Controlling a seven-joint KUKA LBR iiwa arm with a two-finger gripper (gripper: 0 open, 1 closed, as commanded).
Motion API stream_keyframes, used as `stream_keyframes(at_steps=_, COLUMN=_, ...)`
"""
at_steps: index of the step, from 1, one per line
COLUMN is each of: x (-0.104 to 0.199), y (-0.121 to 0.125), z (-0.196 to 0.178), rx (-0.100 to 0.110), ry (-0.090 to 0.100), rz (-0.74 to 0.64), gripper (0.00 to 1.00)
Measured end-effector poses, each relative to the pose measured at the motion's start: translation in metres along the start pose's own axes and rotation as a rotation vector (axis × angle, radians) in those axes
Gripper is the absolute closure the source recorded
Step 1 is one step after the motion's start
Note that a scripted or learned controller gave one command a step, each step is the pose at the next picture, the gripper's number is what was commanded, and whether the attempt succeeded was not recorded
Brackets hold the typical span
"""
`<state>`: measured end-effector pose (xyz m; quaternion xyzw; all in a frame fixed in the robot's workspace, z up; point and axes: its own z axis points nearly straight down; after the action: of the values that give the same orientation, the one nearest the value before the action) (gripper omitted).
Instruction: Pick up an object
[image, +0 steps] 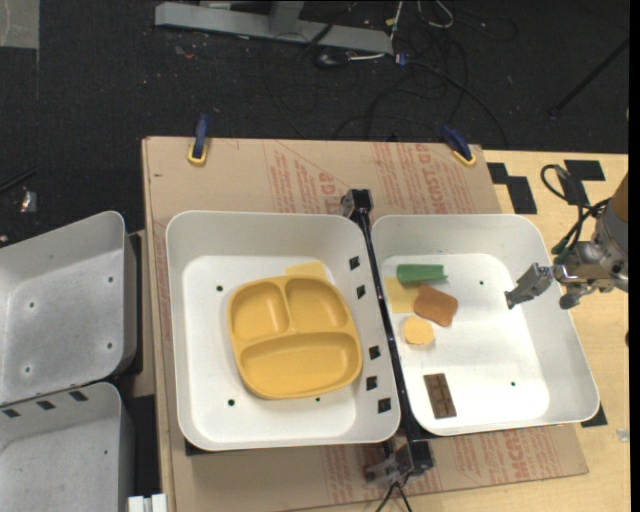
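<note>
The hand (540, 283) hangs over the right bin's (560, 400) right edge — I cannot tell if it is apart or together. The green block (421, 272), near the divider, looks light and stiff — grip its long sides.

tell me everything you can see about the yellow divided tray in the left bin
The yellow tray looks like smooth moulded plastic with rounded corners, split into three compartments: two small ones at the far side, one long one nearer the camera. It lies flat, open side up, turned slightly askew on the left bin's floor, its far edge overlapping a pale yellow flat piece.
</note>
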<state>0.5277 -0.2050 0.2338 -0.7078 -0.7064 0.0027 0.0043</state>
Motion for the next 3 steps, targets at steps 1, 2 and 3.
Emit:
stream_keyframes(at_steps=1, x=0.0, y=0.002, z=-0.005, rx=-0.01, ry=-0.003, rz=-0.002, gripper=0.0)
stream_keyframes(at_steps=2, x=-0.001, y=0.0, z=0.059, rx=-0.004, ry=0.0, rz=0.0, gripper=0.0)
stream_keyframes(at_steps=3, x=-0.004, y=0.002, z=0.103, rx=-0.006, ry=-0.001, rz=0.0, gripper=0.0)
